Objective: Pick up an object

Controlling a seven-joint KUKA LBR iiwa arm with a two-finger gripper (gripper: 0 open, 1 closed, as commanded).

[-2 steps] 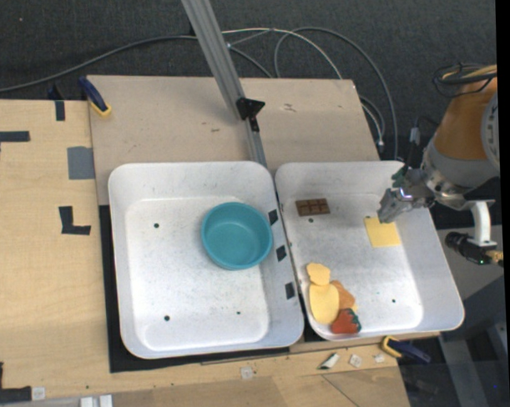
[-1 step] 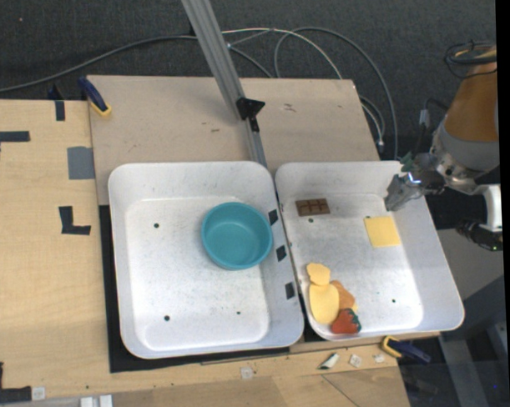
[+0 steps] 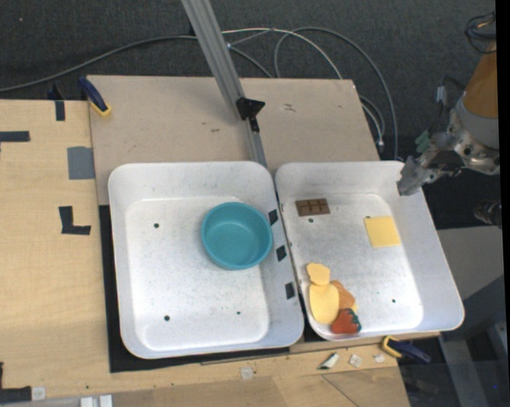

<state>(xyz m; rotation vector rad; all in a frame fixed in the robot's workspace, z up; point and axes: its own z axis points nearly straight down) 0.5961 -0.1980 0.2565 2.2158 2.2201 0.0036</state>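
While jaws [image 3: 410, 178] hover, yellow square [image 3: 381, 231] lies below-left.

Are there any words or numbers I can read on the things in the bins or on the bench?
No readable text anywhere.
Blue bowl: plain, no writing.
Yellow square: plain.
Brown chocolate piece: no letters can be made out.
Small white scraps on the bench edge: too small to read.

Before me sit two white bins [image 3: 142, 328], one holding a teal bowl [image 3: 236, 234], the other a brown chocolate bar [image 3: 313, 207], yellow square [image 3: 382, 232], and yellow, orange and red pieces [image 3: 331, 303].
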